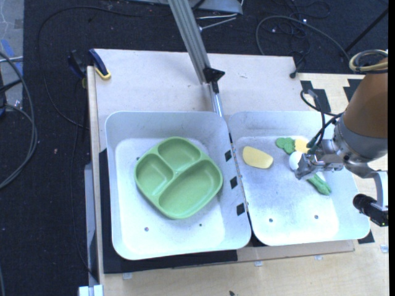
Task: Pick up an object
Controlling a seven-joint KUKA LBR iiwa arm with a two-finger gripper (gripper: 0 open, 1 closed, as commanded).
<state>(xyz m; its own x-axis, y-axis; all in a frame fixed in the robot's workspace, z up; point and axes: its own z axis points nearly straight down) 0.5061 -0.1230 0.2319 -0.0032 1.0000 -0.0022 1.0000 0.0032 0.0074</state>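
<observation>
The right bin [290, 221] holds a pale yellow lump [257, 158], a small green piece [284, 144] with a yellow piece [301, 144] beside it, a white ball [295, 161] and a green strip [321, 184]. My gripper [304, 168] reaches in from the right and sits low among these, right beside the white ball and just above the green strip. Whether anything sits between its fingers cannot be made out.
The left bin [123, 227] holds a green divided plate [179, 176]. A metal pole [191, 32] slants up from between the bins. Cables lie on the dark floor around the bench. The arm's orange band [370, 97] stands over the right bin's far edge.
</observation>
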